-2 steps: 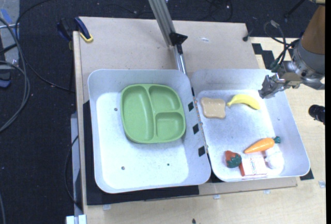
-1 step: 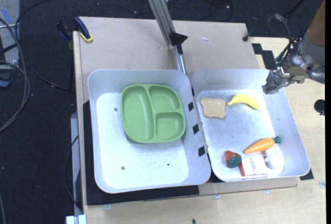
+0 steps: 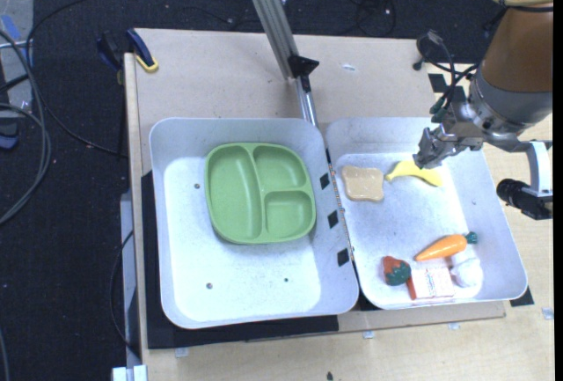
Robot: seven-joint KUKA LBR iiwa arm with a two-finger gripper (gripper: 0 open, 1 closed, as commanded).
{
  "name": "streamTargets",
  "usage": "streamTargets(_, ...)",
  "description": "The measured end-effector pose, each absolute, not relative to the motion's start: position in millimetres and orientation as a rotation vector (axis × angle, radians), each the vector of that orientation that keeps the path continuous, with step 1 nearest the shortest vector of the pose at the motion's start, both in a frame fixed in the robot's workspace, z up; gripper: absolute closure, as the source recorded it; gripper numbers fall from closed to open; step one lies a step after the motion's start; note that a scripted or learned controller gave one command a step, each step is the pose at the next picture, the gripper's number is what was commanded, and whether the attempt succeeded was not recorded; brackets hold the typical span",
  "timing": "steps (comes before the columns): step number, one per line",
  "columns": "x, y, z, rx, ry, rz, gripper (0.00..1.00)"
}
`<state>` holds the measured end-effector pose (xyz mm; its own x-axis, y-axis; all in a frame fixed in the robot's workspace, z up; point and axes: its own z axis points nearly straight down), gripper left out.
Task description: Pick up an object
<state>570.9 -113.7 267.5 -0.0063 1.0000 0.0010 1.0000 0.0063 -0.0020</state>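
White bins: two shallow trays side by side on the bench; left bin (image 3: 176,282), right bin (image 3: 497,247).
Green plate (image 3: 260,193): three-compartment dish lying flat in the left bin, well apart from the arm.
Arm: grey with an orange band, reaching in from the right over the right bin's upper corner.
Gripper (image 3: 429,154): low over the upper part of the right bin, pointing down and leftward.
Jaw state: cannot tell; the fingers merge into one dark mass at this angle.
Banana (image 3: 415,173): yellow toy, nearest the gripper and the likeliest thing to be picked, lying just below and slightly left of the tips; long axis runs roughly left to right, tilting slightly down to the right.
Contact: tips touch or overlap the banana's upper edge in the view; whether anything sits between them is not visible.
Bread slice (image 3: 362,184): tan, just left of the banana.
Carrot (image 3: 444,246): orange, lower in the right bin, well apart from the gripper.
Red item (image 3: 396,270): small, identity unclear.
White-and-red carton (image 3: 433,282): beside a pale lump, hard to make out.
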Motion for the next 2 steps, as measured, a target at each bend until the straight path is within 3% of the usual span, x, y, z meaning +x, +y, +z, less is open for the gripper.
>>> streamTargets(2,573.3,-1.2,247.4,-2.212,-2.229,-0.001,1.00)
